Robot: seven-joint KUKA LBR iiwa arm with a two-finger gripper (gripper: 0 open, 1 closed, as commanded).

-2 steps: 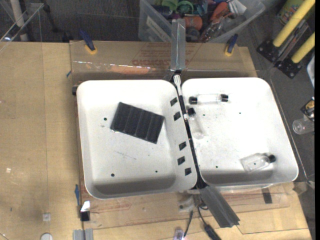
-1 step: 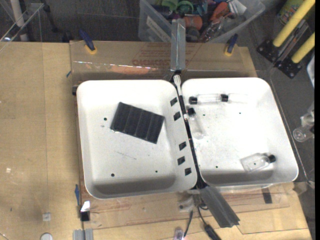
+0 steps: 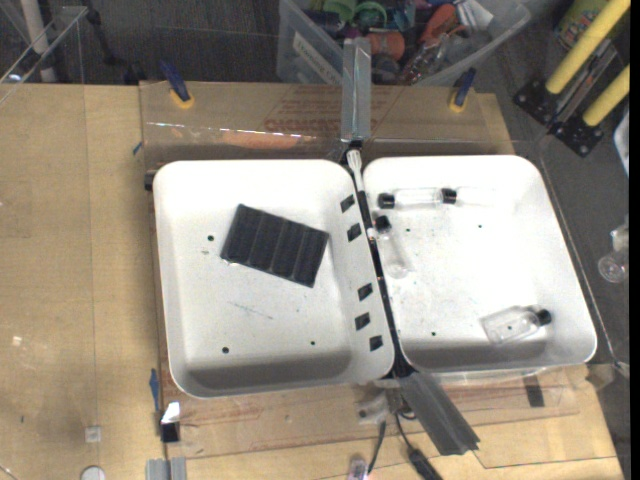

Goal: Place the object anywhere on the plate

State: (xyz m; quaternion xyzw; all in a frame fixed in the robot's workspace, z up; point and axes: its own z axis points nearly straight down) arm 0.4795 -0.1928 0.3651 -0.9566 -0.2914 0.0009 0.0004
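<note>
- Looking down on the wooden bench from my remote station, I see it spread under everything, pale and bare along its left side.
- Two shallow white bins sit on it side by side, their inner rims touching along the middle: the left bin and the right bin.
- Behind the bins, past the bench's far edge, a clear storage tub holds a jumble of coloured items that I can't make out one by one.
- The plate, a dark ribbed rectangle, lies flat in the left bin, a little above the bin's centre and turned slightly clockwise. Nothing rests on it.
- The task's object seems to be one of the clear vials, all of them in the right bin and well apart from the plate.
- One clear vial with dark ends lies on its side near that bin's far wall.
- A second vial, with a black cap, lies in the near right corner.
- A third small piece lies against the wall nearest the left bin. It is too blurred for me to name.
- As for the gripper, I cannot tell from this feed whether it is open, closed or holding anything.
</note>
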